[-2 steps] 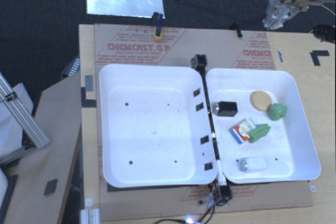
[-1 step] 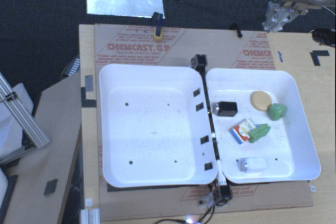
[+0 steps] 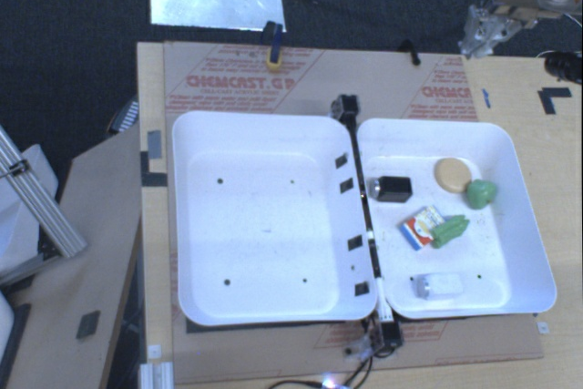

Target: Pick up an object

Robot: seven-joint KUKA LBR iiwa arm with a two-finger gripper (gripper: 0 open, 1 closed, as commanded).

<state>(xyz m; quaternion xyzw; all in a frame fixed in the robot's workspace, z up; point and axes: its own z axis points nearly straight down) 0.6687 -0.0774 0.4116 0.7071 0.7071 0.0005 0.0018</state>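
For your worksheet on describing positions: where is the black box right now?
The black box lies in the right bin, near its left wall by the divider, left of the tan disc and above the red-and-white card.

Smooth glossy white plastic bins (image 3: 264,127) sit on a matt, pale wooden bench (image 3: 146,232).

white bins (image 3: 264,127); black box (image 3: 393,189); green toy (image 3: 480,192); tan disc (image 3: 452,174)
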